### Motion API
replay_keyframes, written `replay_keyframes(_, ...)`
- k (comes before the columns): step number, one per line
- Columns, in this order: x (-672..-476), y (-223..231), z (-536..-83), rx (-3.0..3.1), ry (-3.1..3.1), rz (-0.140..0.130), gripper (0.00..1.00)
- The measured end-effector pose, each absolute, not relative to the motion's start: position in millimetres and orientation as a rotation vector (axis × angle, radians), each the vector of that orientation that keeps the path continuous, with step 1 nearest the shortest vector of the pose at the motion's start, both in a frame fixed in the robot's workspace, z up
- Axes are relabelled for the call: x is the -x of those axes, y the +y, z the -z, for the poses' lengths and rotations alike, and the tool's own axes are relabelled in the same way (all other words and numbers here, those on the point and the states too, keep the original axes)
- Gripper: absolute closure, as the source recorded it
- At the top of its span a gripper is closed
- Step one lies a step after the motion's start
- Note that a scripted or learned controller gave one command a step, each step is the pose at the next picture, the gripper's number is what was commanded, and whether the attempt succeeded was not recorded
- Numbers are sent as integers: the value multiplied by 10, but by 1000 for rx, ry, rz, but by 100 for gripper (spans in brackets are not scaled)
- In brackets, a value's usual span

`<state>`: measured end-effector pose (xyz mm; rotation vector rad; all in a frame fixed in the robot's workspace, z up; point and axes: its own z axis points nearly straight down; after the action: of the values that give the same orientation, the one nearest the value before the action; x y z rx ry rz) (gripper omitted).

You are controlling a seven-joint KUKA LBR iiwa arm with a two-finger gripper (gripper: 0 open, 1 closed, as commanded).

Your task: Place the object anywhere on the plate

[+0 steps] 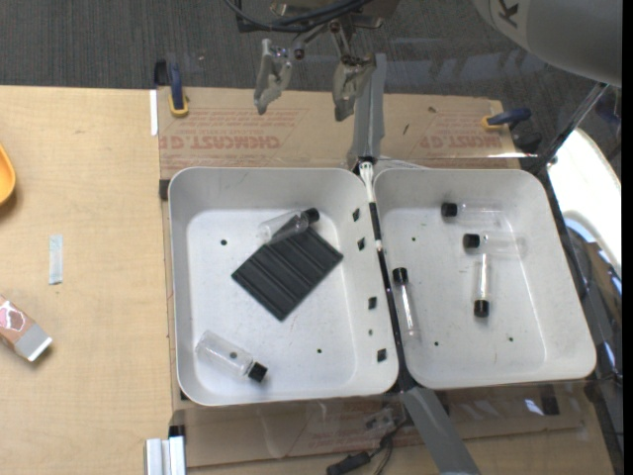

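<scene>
A black ribbed plate lies tilted in the middle of the left bin. One clear vial with a black cap rests at the plate's far corner, touching or just overlapping its edge. Another capped vial lies near the left bin's front left corner. My gripper hangs high above the cardboard behind the bins. Its two fingers are spread apart, open, with nothing between them.
The right bin holds several clear capped vials, one of them along its left wall. Blue clamps pin the cardboard at the back. A wooden table with small items lies to the left.
</scene>
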<state>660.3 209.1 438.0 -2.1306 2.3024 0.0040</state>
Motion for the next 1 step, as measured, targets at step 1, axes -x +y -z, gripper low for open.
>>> replay_keyframes(1, -6598, 2188, -3784, 2633, 1708, -6, 0)
